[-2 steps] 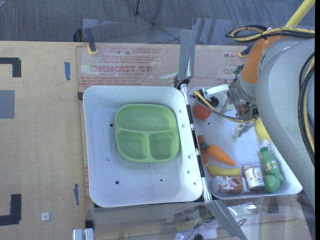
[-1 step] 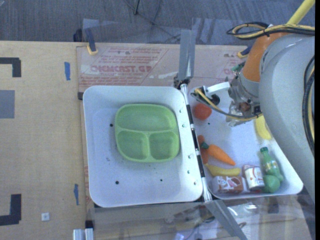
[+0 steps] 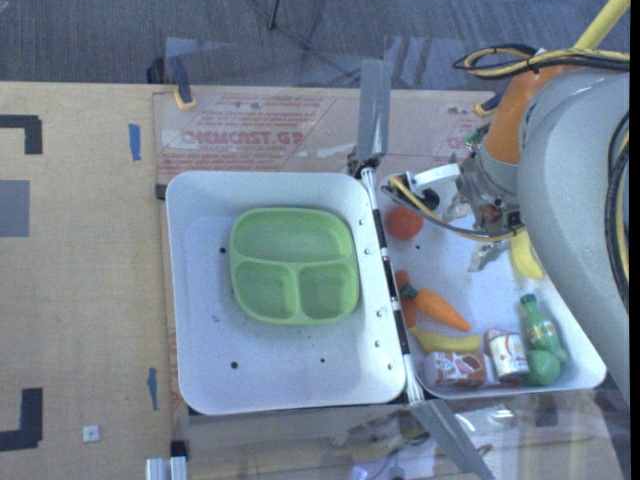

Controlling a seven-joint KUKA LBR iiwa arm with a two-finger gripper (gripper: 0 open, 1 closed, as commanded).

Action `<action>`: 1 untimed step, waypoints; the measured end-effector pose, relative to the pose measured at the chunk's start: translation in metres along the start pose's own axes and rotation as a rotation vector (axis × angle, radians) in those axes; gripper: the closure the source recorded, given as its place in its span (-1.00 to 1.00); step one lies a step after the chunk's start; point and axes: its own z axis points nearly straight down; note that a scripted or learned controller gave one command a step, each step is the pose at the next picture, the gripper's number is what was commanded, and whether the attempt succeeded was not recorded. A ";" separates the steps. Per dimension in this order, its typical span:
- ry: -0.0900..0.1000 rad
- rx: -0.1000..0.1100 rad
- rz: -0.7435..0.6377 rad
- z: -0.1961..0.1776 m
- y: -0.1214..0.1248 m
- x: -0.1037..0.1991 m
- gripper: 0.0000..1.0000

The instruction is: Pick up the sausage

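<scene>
Grey carpet (image 3: pixel 120 18) is seen beyond the far edge of the table (image 3: pixel 70 268), whose pale top carries two shallow white bins set side by side with their inner rims touching. Open table surface is left to the left of the left bin (image 3: pixel 200 368), marked with a few blue and black tape pieces. A green divided plate (image 3: pixel 295 265) is placed near the middle of the left bin, with bare white floor all around it, widest along the near side.

The right bin (image 3: pixel 455 268) is partly covered by the arm (image 3: pixel 580 178), which hides its right rim and far corner. The end effector (image 3: pixel 487 253) is held low over the far half of this bin, beside a yellow item (image 3: pixel 524 255) that is partly hidden by the arm. Its opening is lost among cables and glare, so it cannot be told whether it is open or closed, or whether anything is held.

A short reddish piece (image 3: pixel 408 306) is noted against the left wall of the right bin, touching the thick end of the carrot (image 3: pixel 442 311); it is taken to be the sausage, though it is too small to be confirmed. A tomato (image 3: pixel 405 223) is placed near the far left corner. A banana (image 3: pixel 447 340), a packet (image 3: pixel 458 368), a can (image 3: pixel 507 355), a green bottle (image 3: pixel 538 320) and a green ball (image 3: pixel 545 366) are crowded along the near rim
</scene>
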 end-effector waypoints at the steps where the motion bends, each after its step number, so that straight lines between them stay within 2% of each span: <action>1: -0.005 0.005 -0.053 0.012 0.019 0.012 -1.00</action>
